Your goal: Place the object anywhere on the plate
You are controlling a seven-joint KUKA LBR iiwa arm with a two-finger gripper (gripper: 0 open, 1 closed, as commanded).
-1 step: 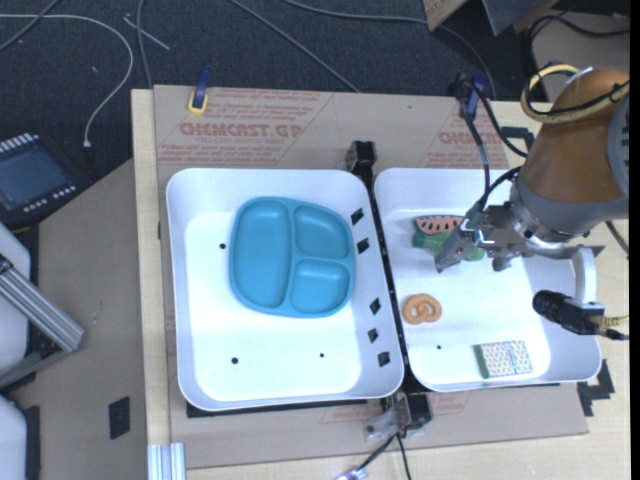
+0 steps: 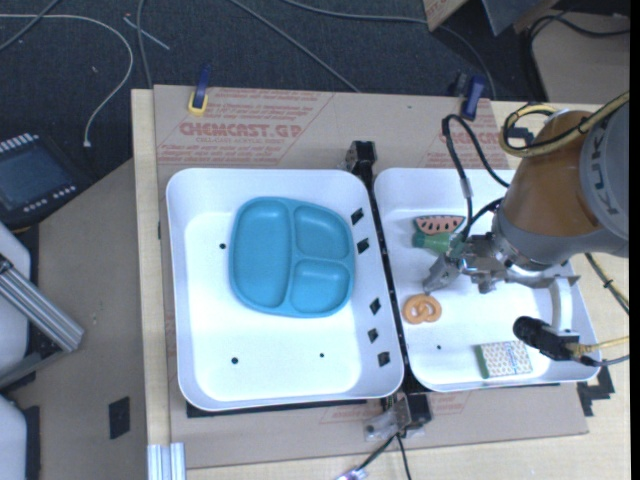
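Observation:
A blue divided plate (image 2: pixel 292 256) lies in the left white bin (image 2: pixel 200 348). In the right white bin (image 2: pixel 460 363) a watermelon-slice toy (image 2: pixel 440 232) lies near the back. An orange pretzel-shaped ring (image 2: pixel 421 309) rests near the bin's left wall. A small green-and-white patterned block (image 2: pixel 504 359) sits near the front edge. My gripper (image 2: pixel 460 268) hangs low over the right bin, just in front of the watermelon slice and up and to the right of the orange ring. I see nothing clearly held in it.
A black divider with clips (image 2: pixel 374 268) separates the two bins. The grey and orange arm (image 2: pixel 560 193) covers the right bin's far right side. Cables run across the dark floor behind the bench.

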